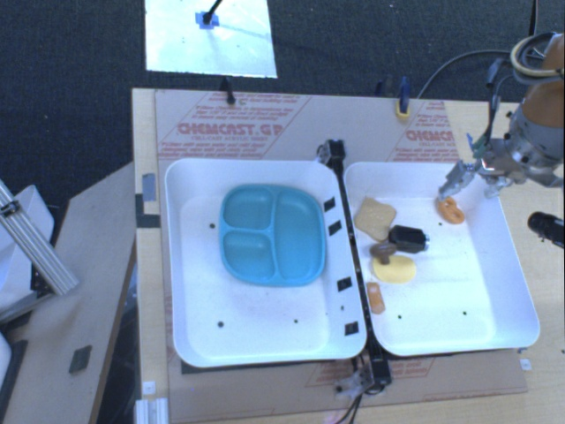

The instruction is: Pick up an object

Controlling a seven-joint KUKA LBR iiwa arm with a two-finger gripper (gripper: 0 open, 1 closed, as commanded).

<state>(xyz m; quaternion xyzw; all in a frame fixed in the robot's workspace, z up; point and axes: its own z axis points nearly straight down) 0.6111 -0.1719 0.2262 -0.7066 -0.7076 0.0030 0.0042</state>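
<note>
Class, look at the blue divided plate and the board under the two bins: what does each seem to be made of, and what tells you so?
Blue divided plate: probably moulded plastic with a smooth matte finish; even colour, soft rounded compartment ridges. Board: seemingly a sheet still wearing its brown paper masking; flat, tan, repeated red lettering. What lies under the paper cannot be told.

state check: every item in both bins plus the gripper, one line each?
Blue plate: flat, left bin.
Tan slice: flat, right bin.
Black block: lying on bin floor beside the tan slice.
Yellow disc: flat.
Orange ring: loose, near the gripper.
Small orange piece: by the divider.
Gripper: over right bin, holding nothing.
</note>
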